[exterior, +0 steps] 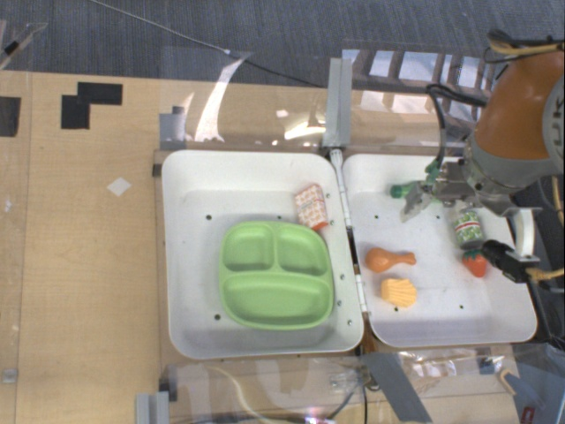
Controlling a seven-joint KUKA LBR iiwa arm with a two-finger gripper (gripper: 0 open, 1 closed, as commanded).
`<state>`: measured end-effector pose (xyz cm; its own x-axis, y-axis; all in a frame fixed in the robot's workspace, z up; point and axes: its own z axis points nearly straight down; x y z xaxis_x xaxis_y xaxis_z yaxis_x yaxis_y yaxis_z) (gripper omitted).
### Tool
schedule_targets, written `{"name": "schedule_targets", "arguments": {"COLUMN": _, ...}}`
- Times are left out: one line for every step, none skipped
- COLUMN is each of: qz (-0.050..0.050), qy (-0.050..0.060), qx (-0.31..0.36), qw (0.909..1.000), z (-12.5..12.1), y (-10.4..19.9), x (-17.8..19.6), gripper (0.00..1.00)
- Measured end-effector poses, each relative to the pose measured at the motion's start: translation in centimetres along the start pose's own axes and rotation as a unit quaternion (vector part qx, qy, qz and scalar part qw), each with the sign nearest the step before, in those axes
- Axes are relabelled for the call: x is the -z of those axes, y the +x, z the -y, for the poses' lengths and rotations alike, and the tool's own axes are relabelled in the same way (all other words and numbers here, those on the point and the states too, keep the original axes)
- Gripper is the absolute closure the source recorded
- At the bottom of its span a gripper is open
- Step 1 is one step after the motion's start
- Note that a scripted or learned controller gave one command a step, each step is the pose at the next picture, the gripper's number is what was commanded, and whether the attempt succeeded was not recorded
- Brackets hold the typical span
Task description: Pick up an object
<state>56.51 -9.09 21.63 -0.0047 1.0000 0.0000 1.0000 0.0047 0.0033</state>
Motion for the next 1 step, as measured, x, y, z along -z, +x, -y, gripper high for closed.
{"name": "schedule_targets", "arguments": {"qz": 0.0, "qy": 0.001, "qx": -0.001, "qw": 1.0, "z": 0.4, "y": -3.39, "x": -11.3, "gripper": 0.0}}
